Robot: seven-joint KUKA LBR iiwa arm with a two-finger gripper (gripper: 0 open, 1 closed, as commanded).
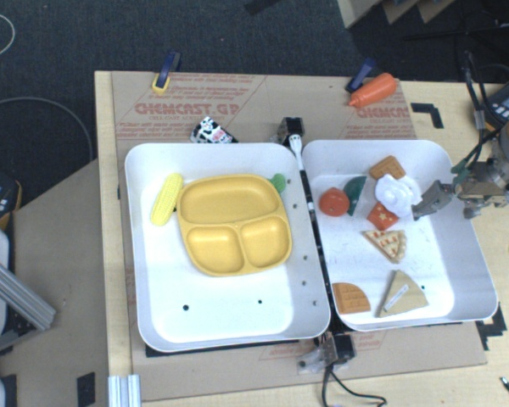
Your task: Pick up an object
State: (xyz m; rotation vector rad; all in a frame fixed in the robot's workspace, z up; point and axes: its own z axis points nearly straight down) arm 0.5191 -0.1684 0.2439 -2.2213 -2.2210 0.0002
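Note:
The right bin (pixel 467 253) holds several toy foods: a red tomato (pixel 333 201), a dark green piece (pixel 356 193), a tan waffle square (pixel 388 168), a white lumpy object (pixel 397 195), a small red block (pixel 383 218), a pizza slice (pixel 388 244), a brown bread slice (pixel 350 298) and a sandwich wedge (pixel 402 294). My gripper (pixel 430 200) reaches in from the right, low over this bin, just right of the white lumpy object. Whether it touches that object is not clear.
The left bin (pixel 153 270) carries a yellow divided plate (pixel 233 223), a corn cob (pixel 165 198) and a small green piece (pixel 278 181). Behind the bins lie a black-and-white toy (pixel 212 131), an orange clamp (pixel 373 89) and a yellow clamp (pixel 163 76).

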